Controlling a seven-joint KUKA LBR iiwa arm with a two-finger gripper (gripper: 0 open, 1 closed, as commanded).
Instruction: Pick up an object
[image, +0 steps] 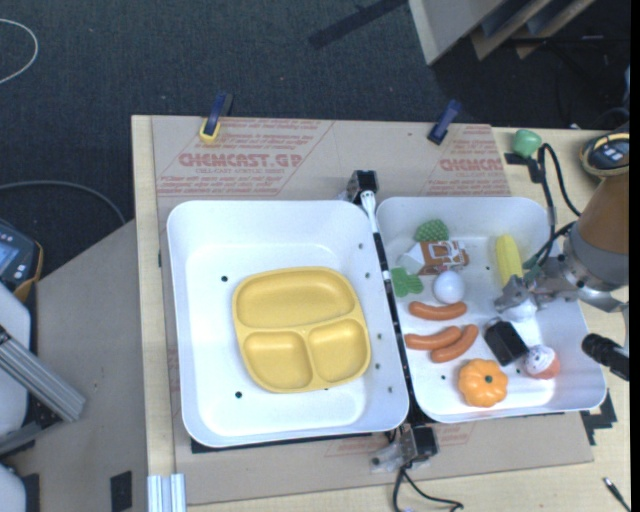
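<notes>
The right bin (470, 212) holds several toy foods. Among them are a yellow corn cob (508, 258), a white egg (449, 287), two orange sausages (437, 310) (443, 343) and an orange pumpkin (482, 384). There are also a green leafy piece (432, 231), a brown and white piece (441, 255), a green scrap (405, 282) and a small white and red piece (540, 362). My gripper (514, 296) hangs low over the right side of this bin, just below the corn and right of the sausages. I see nothing held in it.
The left bin (200, 300) carries a yellow divided plate (300, 328). A black clip (363, 184) sits on the rims between the two bins. A cardboard sheet (250, 150) with clamps at its far edge lies under both bins.
</notes>
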